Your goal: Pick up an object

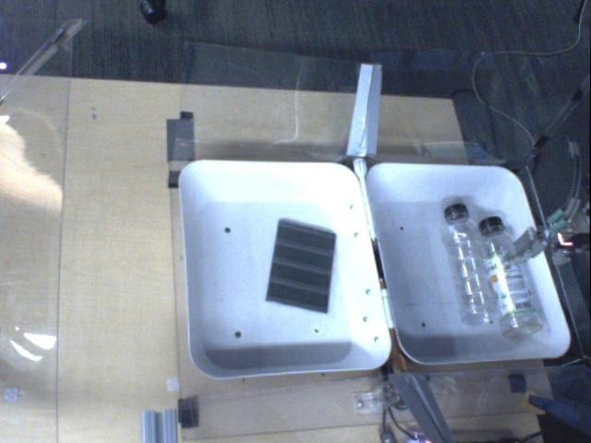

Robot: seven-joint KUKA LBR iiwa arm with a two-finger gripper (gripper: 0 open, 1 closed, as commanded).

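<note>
Camera view: fixed overhead look at a slant over 2 shallow white bins side by side on a wooden bench (111, 275).
Left bin (208, 201): holds 1 dark ribbed rectangular block (301, 265), lying flat near the middle, turned slightly off square with the walls, well apart from every wall.
Right bin (406, 201): holds 2 clear plastic bottles lying side by side toward the right wall, dark caps pointing to the far side.
Left bottle (469, 270): clear, ridged body, black cap, lying flat.
Right bottle (510, 284): clear, with a strip of coloured label along the body, lying just beside or touching the left bottle; contact hard to tell.
Gripper (538, 241): pale metal parts at the right bin's right wall, just beside the right bottle's upper half, low over the bin.
Jaws: too small and blurred to read; cannot tell how far open, nothing seen held.
Step in hand: likely closing in on the right bottle for a grasp.
Doing it well: centre over 1 bottle body, span across its width rather than its length, avoid straddling both bottles, keep clear of the bin wall.
Handling guess: smooth round plastic, probably light and prone to rolling or slipping out.
</note>
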